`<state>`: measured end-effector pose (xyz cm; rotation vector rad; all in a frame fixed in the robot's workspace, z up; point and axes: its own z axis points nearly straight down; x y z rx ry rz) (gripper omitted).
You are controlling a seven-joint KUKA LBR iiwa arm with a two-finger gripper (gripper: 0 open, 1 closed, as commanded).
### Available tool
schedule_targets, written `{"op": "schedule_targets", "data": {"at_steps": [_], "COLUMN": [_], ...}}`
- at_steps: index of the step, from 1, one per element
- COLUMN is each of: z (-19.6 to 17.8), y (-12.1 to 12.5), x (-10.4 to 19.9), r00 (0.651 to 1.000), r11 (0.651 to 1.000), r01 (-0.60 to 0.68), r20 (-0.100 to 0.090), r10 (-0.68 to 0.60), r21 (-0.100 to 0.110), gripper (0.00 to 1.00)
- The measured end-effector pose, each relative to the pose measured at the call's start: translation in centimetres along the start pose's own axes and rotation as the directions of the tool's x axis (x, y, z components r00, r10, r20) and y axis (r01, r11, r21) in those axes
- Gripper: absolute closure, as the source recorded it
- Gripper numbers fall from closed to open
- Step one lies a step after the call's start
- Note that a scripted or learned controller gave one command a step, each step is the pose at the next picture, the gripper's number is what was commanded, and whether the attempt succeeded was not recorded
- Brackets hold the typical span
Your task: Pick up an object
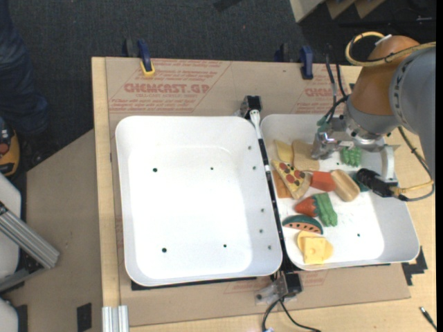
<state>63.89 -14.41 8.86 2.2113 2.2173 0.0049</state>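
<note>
**Arm low over the right bin's toy food**

Camera view: The grey arm with the orange band [379, 81] is seen reaching in from the right, its jaws [325, 144] lowered over the far part of the right shallow white bin [387, 244]. Whether the jaws are apart or together cannot be told. Just beside them a tan wedge-shaped toy [302, 151] and a green ridged toy [351, 156] are found. A toy pizza slice [291, 176], a watermelon slice [302, 223] and a yellow cheese block [313, 247] are spread nearer. The left white bin [138, 185] sits beside on the cardboard-covered desk [173, 85].
</note>
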Motion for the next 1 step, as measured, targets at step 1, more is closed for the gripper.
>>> {"op": "schedule_targets", "data": {"at_steps": [1], "z": [0.06], "y": [1.60], "x": [-2.26], "r00": [1.000], "r11": [1.000], "r01": [-0.003], "r20": [-0.003], "r10": [0.003], "r21": [0.002], "gripper": [1.00]}}
